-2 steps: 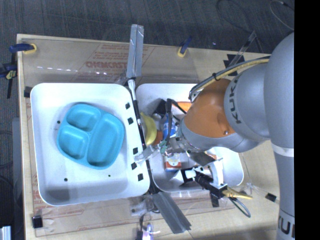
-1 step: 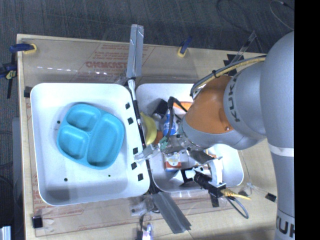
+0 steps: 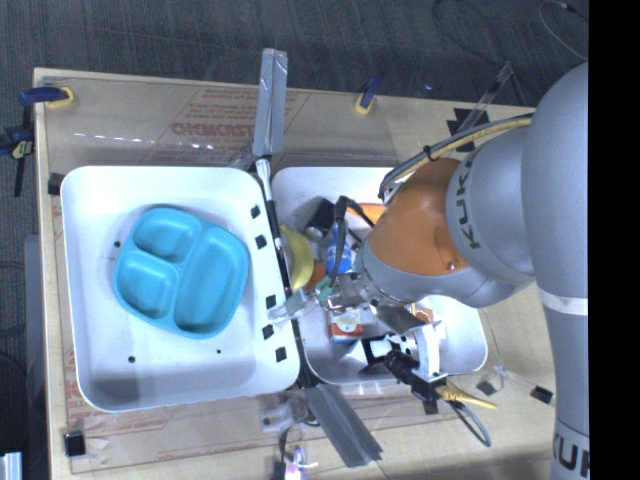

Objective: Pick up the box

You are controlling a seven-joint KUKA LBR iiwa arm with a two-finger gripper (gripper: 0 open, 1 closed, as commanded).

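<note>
The gripper [image 3: 340, 303] hangs low in the right bin [image 3: 470, 353] — whether it grips anything, I cannot tell. Just beneath it lies the box [image 3: 352, 328], orange and white, touching a yellow banana [image 3: 298, 258]. The left bin [image 3: 90, 268] holds a blue divided tray [image 3: 182, 270].

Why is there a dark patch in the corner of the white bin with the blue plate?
In the camera view, that grey patch looks like a soft shadow on the left bin; the blue plate is evenly lit and sharp.
</note>
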